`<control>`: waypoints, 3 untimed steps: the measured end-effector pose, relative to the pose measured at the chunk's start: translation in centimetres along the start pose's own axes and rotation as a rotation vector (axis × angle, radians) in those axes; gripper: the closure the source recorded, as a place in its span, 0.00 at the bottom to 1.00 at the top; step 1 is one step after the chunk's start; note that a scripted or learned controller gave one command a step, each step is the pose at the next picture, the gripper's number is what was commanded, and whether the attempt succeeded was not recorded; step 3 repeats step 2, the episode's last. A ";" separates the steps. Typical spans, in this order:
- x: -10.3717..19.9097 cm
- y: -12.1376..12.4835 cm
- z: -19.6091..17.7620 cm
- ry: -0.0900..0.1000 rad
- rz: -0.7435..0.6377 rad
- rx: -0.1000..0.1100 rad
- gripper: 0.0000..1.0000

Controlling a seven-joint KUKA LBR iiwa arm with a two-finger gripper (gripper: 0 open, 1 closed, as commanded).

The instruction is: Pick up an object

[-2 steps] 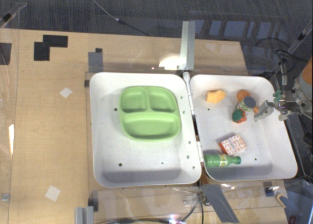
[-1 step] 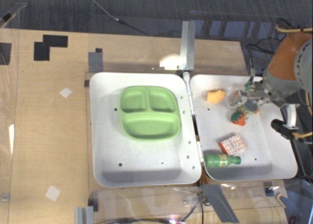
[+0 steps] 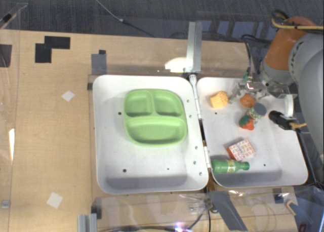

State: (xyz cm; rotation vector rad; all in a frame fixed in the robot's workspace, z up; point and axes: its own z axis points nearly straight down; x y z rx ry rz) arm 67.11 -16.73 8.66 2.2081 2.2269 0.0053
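Camera view shows our hand (image 3: 251, 87) at the right bin's (image 3: 283, 175) far edge, beside an orange object (image 3: 247, 100); whether it grips, we cannot tell. We should descend centred, then lift straight.

The right bin (image 3: 298, 167) holds five small things: a yellow lump (image 3: 218, 100) lies near its far left corner, an orange ball (image 3: 247, 100) sits to the right of that, and just in front of the ball lies a red and green piece with a grey cap (image 3: 251, 116), tilted. Nearer the front edge, a red-and-white patterned box (image 3: 241, 150) lies askew, and a green bottle (image 3: 229, 166) rests on its side along the front wall, cap pointing right.
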 end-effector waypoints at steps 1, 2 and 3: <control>0.1 0.3 -1.3 -0.003 -0.007 -0.006 1.00; 3.5 0.1 -10.0 0.000 0.001 0.000 1.00; 3.5 0.1 -10.0 0.000 0.001 0.000 1.00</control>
